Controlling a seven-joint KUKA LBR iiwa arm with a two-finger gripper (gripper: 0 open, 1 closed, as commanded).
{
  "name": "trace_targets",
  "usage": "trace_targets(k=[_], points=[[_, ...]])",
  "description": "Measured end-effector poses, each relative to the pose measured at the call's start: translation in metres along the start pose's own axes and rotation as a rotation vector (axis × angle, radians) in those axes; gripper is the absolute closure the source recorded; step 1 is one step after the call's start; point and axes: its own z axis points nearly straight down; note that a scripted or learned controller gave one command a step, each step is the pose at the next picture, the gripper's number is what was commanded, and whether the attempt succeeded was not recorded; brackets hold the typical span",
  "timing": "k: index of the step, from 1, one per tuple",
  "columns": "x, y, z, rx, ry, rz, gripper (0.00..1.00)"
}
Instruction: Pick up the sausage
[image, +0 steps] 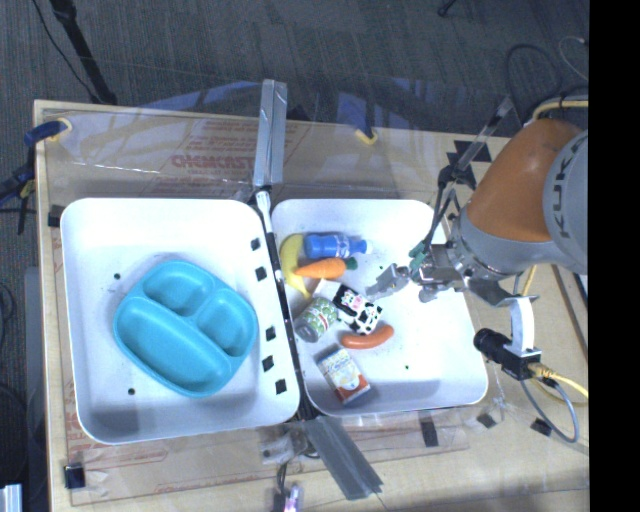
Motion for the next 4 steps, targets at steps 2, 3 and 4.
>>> trace_targets(k=[2, 3, 4], points=[[-0.005, 0.063, 0.131, -0.004, 0.000, 0.174, 0.00], [-0.022, 0.017, 0.057, -0.002, -0.001, 0.395, 0.00], [-0.022, 0.018, 0.048, -0.001, 0.000, 0.388, 1.00]])
